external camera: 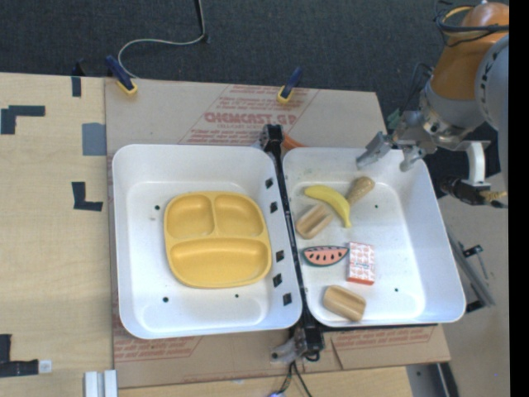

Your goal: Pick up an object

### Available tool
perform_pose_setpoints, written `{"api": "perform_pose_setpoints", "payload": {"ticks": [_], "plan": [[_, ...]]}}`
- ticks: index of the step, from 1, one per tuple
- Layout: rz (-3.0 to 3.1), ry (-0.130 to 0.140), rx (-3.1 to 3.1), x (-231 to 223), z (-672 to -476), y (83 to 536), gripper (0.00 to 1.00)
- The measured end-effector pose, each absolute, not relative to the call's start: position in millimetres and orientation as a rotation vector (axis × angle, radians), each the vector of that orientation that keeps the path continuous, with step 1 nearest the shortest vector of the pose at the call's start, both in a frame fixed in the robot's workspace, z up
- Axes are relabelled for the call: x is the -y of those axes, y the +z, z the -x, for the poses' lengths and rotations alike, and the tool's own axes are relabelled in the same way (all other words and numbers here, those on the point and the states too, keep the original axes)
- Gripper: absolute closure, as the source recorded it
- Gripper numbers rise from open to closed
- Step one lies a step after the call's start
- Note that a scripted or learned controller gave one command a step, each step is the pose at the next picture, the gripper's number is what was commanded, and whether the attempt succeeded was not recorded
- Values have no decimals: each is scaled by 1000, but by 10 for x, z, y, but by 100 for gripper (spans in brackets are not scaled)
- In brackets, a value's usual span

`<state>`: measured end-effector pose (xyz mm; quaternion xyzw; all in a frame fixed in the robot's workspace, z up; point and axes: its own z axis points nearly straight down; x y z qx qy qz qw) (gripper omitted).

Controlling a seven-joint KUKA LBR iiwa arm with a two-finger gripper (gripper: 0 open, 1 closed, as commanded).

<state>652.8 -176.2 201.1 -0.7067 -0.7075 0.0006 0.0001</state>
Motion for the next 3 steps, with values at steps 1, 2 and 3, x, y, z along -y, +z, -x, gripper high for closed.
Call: {"api": "perform_pose_setpoints", "payload": {"ticks": [1,2,3], "plan": [[2221,-1,2226,1533,-6694,864,0],[2221,0,2225,1125,-6690,855,0],[2223,0,2224,1072,-6253,861,0]]}}
